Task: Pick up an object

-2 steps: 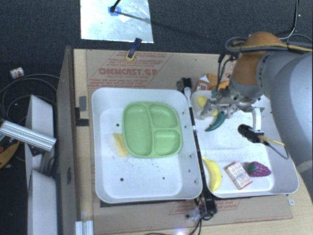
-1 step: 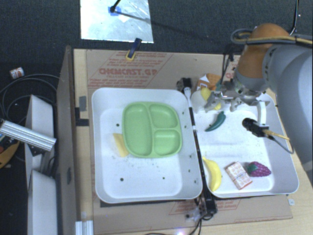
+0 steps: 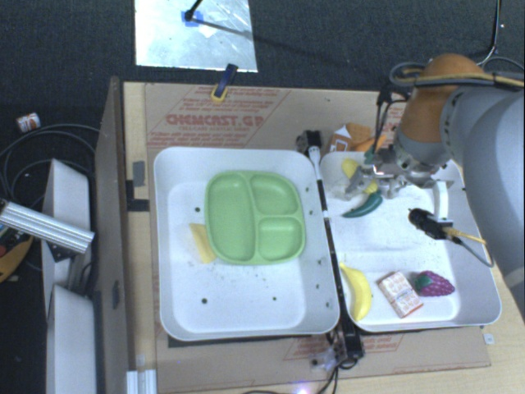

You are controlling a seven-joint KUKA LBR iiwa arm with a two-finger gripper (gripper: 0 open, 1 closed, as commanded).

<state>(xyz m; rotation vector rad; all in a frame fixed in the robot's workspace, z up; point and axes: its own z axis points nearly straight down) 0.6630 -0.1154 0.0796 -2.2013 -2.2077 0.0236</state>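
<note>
I see the gripper (image 3: 371,181) low in the right bin (image 3: 476,302), just above a green pepper (image 3: 363,206); its grasp I cannot tell

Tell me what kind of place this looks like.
Probably a robotics lab test bench: a robot arm reaches over two white bins, holding a green divided plate and toy food like a banana, with loose cables beside.

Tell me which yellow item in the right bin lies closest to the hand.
The small yellow piece at the bin's far left corner, beside the hand. The banana lies at the near edge, far off.
</note>
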